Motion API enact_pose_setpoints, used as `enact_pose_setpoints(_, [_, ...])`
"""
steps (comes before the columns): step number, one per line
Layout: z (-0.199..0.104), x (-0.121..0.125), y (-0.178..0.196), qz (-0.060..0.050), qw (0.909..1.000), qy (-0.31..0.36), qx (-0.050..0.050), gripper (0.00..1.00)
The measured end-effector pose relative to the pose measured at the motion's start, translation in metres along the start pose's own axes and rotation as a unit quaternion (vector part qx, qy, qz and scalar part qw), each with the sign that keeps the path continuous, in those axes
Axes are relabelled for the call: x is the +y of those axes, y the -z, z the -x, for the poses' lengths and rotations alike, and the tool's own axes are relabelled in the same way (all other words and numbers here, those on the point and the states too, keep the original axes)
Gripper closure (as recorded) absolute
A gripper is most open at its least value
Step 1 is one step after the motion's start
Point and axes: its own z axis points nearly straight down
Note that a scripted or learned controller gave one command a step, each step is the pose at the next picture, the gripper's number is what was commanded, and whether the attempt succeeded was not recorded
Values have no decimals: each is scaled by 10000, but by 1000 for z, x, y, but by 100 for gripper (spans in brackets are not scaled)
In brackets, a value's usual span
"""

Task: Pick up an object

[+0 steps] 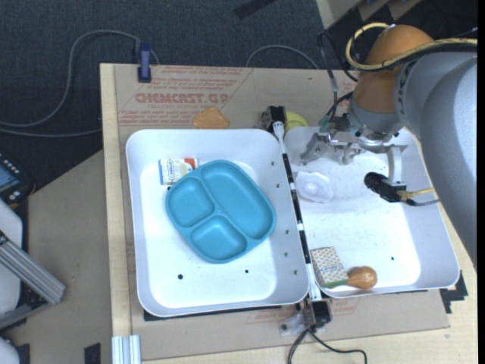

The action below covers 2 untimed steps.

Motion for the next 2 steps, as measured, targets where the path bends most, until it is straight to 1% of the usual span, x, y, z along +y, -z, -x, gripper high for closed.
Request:
enact_pose_setpoints(1, [43, 0, 0, 23, 10000, -29, -18, 0])
enact_pose_setpoints(2, [10, 0, 0, -1, 10000, -4, -3, 0])
